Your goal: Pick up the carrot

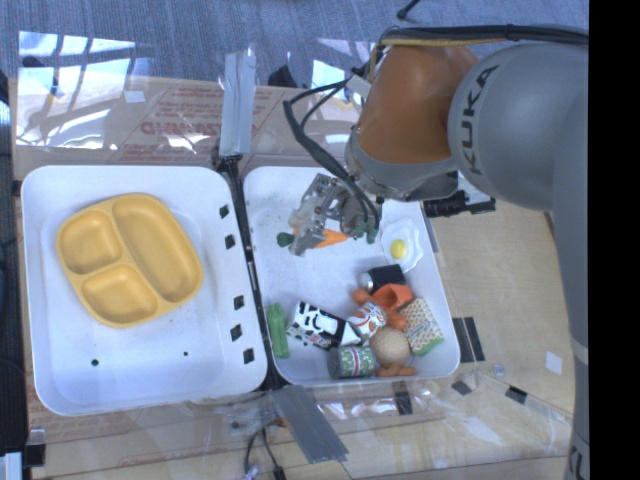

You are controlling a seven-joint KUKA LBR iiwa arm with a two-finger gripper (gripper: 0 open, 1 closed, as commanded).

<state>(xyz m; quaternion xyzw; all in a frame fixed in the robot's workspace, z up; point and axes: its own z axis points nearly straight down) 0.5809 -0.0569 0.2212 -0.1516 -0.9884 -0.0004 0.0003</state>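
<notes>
The carrot (pixel 334 236) is small and orange with a green leafy end (pixel 286 238), and it lies crosswise in the upper part of the right bin (pixel 268 198). My gripper (pixel 311 234) comes down on it from the upper right, below the grey and orange wrist. Its metal fingers (pixel 303 230) are closed around the carrot's middle. The orange body sticks out to the right of them and the green end to the left. Whether the carrot is off the bin floor is unclear.
A yellow divided plate (pixel 125 258) lies in the left bin (pixel 40 368). A fried-egg toy (pixel 400 249) sits just right of the carrot. Several toys crowd the right bin's lower part: a cow-patterned carton (pixel 318 328), a green piece (pixel 276 330), a can (pixel 352 361) and an orange toy (pixel 393 299).
</notes>
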